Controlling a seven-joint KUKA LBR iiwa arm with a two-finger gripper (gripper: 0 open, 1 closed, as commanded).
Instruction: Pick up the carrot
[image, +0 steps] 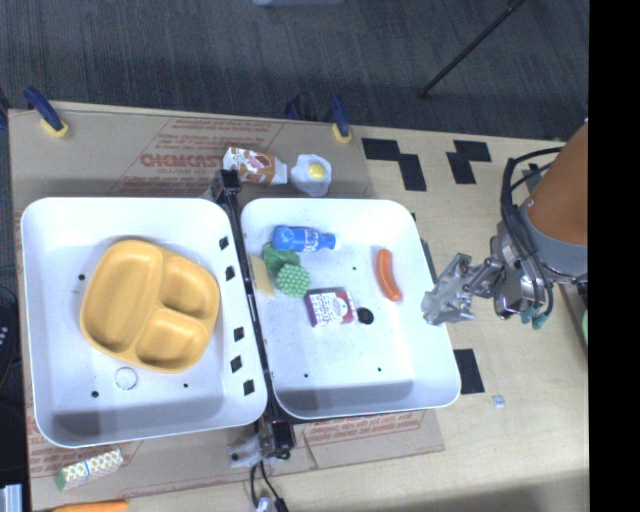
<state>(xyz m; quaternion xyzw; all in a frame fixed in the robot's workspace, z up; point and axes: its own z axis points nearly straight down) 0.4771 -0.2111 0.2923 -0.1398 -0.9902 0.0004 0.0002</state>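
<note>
two shallow white bins sit side by side on the bench: the left bin (40, 300) fills the left half of the frame, the right bin (400, 370) the centre. the left bin holds one yellow divided plate (150, 305), tilted a little, in its middle.

the right bin holds five loose things. one carrot (388, 274), orange and slim, lies roughly upright in the picture at the bin's right side, apart from the rest. one blue bottle (302, 239) lies on its side near the bin's upper left. one green knobbly piece (291, 279) sits just below the bottle, touching a small green-yellow piece (273, 260) at its upper left. one dark red packet (330, 307) lies near the bin's centre, with a small black round spot (364, 317) just to its right.

above the bins, at the upper centre of the frame, stand one small brown-and-white carton (250, 166) and one yellow-and-white object (312, 174), side by side on the cardboard.

the one gripper (440, 300) hangs over the right bin's right rim, right of the carrot and not touching it. its fingers look parted a little, released, with nothing between them.
</note>
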